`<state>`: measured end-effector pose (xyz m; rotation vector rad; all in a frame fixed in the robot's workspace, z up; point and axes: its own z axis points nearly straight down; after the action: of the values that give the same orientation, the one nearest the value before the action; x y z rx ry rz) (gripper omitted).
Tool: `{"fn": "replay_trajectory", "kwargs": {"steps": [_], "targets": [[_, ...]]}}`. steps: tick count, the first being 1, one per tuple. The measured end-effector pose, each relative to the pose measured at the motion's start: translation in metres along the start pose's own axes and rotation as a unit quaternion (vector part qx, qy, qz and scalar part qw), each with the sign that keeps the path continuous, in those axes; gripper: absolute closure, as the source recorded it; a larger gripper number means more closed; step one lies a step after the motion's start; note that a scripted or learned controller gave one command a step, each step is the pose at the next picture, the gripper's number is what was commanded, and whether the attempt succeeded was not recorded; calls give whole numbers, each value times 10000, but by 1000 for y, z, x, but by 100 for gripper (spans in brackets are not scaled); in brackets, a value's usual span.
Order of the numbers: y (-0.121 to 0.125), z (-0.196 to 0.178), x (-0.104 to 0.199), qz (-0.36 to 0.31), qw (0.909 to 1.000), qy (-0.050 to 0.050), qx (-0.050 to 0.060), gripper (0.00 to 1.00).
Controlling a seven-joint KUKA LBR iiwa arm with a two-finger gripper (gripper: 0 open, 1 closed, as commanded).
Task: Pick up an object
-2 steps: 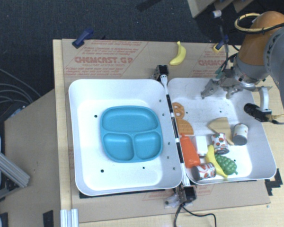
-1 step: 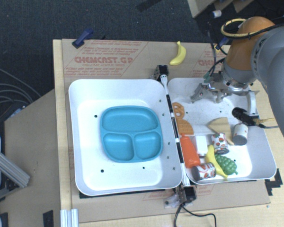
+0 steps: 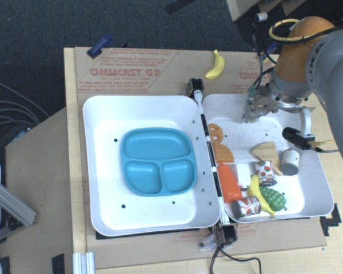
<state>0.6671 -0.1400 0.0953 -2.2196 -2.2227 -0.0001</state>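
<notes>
Grey arm w/ orange band comes in at upper right of frame. Its pincer (image 3: pixel 257 108) hangs low over top part of right bin (image 3: pixel 317 178), nothing in it; can't tell its state. Toys sit in lower part of that bin: pretzel (image 3: pixel 215 133), orange carrot (image 3: pixel 228 182), small cans (image 3: pixel 266 173), yellow banana (image 3: pixel 257 192), green bumpy fruit (image 3: pixel 274 199). Left bin (image 3: pixel 97 153) has blue tray (image 3: pixel 158 160). Another banana (image 3: pixel 215 66) lies on counter (image 3: pixel 148 73), top middle.

The brown board (image 3: pixel 131 73) under the bins bears red repeated print reading "CHEMCAST GP".
</notes>
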Motion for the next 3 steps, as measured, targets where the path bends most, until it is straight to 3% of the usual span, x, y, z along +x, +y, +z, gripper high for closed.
{"fn": "replay_trajectory", "kwargs": {"steps": [1, 2, 3], "targets": [[0, 0, 0, 0, 10000, 0, 2, 0], [-1, 11, 26, 4, 10000, 5, 11, 0], [0, 0, 26, 2, 10000, 3, 0, 100]]}}
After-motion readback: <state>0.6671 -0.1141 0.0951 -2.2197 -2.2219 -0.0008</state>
